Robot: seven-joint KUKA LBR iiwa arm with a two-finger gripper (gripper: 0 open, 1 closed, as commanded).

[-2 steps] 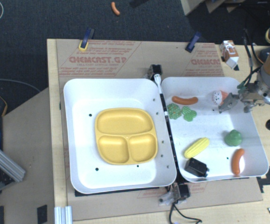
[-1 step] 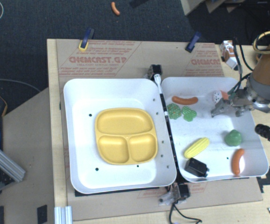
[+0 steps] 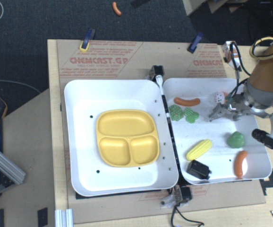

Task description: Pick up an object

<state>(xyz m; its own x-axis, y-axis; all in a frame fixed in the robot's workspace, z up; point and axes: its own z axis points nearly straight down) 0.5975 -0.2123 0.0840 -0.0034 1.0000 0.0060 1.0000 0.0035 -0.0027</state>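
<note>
Pincer (image 3: 220, 111) spread open, holding nothing (over right bin (image 3: 264, 170), near die (image 3: 219, 97)).

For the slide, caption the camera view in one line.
Gripper hovers in the right bin among toy food; yellow tray sits in the left bin.

The arm (image 3: 268, 74) runs off the right edge; the hand (image 3: 223, 110) finger gap is indistinct.
</note>
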